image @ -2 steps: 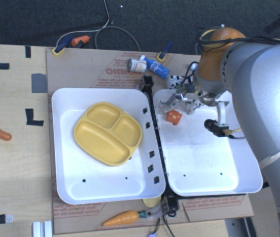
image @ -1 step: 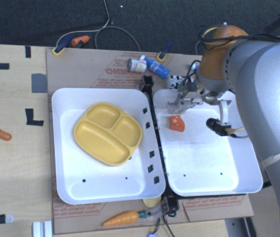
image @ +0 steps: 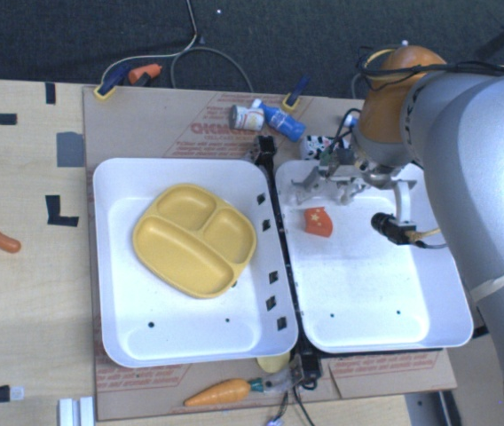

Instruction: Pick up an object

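gripper (image: 316,187): upper part of right bin (image: 385,327), finger state can't tell
strawberry (image: 318,222): just below gripper, loose
yellow divided plate (image: 195,239): left bin (image: 119,327)

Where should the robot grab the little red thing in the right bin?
Probably from straight above, closing on the two opposite sides of the red thing. It is a small, chunky lump lying alone on the flat floor of the right bin, with bare floor around it. The gripper hangs just behind it, so only a short move forward and down seems needed.
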Controlling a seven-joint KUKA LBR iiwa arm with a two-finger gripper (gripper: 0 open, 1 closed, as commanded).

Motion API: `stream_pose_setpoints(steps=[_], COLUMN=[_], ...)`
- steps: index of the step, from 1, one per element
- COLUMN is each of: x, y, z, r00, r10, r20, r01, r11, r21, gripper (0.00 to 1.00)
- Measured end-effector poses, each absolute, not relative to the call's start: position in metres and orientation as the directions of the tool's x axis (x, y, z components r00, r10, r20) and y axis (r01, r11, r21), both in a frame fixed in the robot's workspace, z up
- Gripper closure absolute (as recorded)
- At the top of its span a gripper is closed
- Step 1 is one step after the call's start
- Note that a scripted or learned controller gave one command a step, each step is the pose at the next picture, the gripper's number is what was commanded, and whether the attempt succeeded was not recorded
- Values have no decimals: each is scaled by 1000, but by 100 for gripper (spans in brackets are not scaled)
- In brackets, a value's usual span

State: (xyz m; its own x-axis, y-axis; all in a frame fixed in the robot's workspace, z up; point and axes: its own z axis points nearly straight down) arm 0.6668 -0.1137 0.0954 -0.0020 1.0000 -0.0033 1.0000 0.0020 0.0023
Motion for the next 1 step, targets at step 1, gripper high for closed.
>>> stream_pose_setpoints(steps=[1], x=[609], y=[-99], z=[87], r00=[0], r10=[1000], r20=[-3], r01=[1000], r11=[0], r21=[6], gripper=[0])
